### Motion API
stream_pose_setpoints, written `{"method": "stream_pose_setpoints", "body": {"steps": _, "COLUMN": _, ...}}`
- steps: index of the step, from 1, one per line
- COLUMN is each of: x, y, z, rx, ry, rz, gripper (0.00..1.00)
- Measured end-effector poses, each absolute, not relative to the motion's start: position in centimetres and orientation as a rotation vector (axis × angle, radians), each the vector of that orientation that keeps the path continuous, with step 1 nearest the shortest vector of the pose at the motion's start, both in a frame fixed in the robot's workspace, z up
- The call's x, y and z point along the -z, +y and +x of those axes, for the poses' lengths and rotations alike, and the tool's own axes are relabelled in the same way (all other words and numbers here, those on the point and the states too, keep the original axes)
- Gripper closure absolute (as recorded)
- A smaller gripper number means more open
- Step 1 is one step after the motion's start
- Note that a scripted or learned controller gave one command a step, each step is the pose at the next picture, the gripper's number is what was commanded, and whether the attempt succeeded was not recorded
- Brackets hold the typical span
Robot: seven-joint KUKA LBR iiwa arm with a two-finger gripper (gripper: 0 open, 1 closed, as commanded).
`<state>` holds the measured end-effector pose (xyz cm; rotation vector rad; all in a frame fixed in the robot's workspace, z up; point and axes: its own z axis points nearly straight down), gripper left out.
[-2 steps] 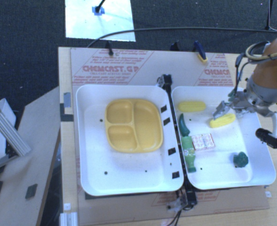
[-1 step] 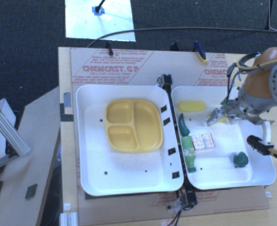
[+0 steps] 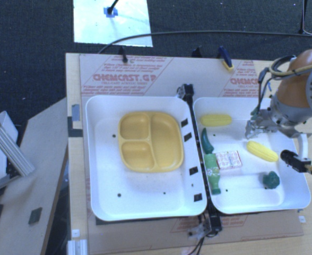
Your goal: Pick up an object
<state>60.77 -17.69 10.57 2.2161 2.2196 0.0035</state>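
Note:
My gripper hangs over the right bin, in its upper right part. Just below it and slightly to the right lies a yellow corn cob. A second yellow corn cob lies to the gripper's left near the bin's far wall. Along the bin's left wall are a dark green pepper and a green bottle. A small white and pink box rests mid-bin, and a dark green lump sits at the near right. I see nothing held.
The left bin holds a yellow divided plate. A black clip strip joins the two bins. The arm's grey and orange wrist overhangs the right bin's far right corner, with a black cable near the right wall.

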Motion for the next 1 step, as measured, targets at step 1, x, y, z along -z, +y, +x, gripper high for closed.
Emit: {"method": "stream_pose_setpoints", "body": {"steps": 1, "x": -15.16, "y": -17.65, "z": 60.24, "rx": -0.004, "ry": 2.219, "rz": 2.218, "gripper": 1.00}}
